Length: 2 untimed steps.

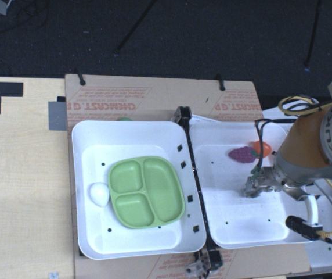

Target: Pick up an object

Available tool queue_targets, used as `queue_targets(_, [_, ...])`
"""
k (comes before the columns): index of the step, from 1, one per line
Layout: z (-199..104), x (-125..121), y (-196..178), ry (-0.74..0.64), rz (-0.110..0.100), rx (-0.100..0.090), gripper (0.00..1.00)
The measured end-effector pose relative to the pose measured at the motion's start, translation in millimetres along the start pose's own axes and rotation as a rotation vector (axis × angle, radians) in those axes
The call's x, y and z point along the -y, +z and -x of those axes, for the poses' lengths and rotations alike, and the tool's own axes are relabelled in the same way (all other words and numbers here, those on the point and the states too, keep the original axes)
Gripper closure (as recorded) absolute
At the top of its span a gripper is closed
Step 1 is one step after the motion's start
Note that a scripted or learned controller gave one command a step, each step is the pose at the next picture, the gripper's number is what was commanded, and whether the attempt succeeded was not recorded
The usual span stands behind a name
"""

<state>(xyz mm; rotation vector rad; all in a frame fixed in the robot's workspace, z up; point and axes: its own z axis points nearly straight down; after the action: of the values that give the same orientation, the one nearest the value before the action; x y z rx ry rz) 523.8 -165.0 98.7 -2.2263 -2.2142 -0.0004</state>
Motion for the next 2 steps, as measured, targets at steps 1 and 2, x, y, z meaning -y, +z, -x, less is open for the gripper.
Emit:
queue_targets(1, [-3,7,-59,-0.006,0.001,0.001,1.0])
queue_targets(2, [1,10,-121,-0.006,0.005,0.002,1.0])
